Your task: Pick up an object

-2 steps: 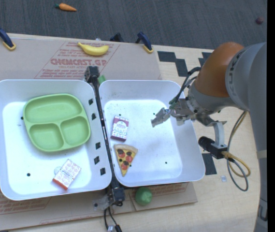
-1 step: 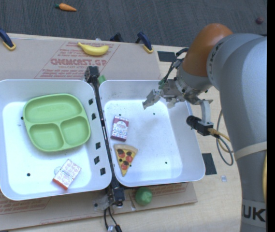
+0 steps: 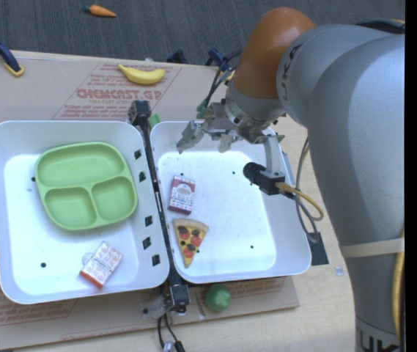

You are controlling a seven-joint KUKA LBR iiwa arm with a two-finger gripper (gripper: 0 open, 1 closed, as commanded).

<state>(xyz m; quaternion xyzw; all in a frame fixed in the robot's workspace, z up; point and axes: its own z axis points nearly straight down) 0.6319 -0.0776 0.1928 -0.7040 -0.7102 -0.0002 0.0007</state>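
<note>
I see the jaws [image 3: 207, 132] spread wide and holding nothing, over the far edge of the right bin [image 3: 290, 233]. In that bin a small red box [image 3: 182, 194] lies near its left wall, a pizza slice [image 3: 189, 240] just beside it, nearer the front edge.

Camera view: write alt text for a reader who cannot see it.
A grey robot arm reaches from the right, its gripper over the back edge of the right bin, which holds a small red carton and a toy pizza slice. The left bin holds a green divided plate and a red-and-white packet.
</note>
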